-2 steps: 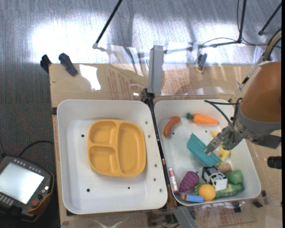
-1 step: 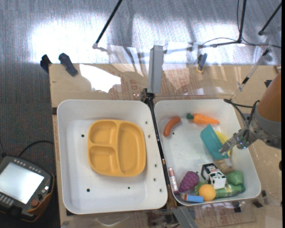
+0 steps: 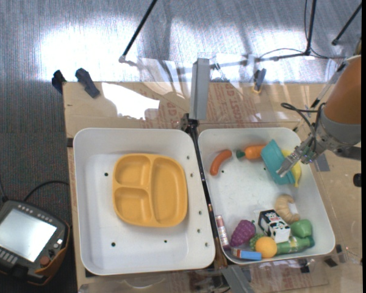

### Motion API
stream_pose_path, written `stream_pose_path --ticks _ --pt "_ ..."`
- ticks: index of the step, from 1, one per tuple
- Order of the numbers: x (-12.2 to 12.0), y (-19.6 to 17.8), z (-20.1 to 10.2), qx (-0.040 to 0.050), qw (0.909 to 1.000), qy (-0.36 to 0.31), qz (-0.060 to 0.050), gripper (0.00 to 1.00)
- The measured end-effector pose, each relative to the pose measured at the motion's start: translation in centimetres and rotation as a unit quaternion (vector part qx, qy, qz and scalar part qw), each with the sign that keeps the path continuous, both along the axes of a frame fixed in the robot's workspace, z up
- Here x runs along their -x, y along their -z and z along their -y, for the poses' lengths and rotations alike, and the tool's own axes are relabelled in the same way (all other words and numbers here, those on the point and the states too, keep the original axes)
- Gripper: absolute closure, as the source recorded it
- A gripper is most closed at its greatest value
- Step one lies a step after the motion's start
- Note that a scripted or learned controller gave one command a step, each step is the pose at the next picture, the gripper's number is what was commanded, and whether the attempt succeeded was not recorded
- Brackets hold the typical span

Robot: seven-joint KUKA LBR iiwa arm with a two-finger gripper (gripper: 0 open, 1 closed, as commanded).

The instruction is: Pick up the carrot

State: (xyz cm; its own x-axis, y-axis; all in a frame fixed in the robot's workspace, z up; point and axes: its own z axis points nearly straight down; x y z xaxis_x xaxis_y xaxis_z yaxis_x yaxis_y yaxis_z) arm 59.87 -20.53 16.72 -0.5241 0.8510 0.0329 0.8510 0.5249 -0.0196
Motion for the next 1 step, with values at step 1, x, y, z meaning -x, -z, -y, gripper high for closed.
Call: stream_pose_path --ticks 1 --pt "-2.26 5.06 -2.26 -0.0094 0.9859 0.167 -0.010 1.00"
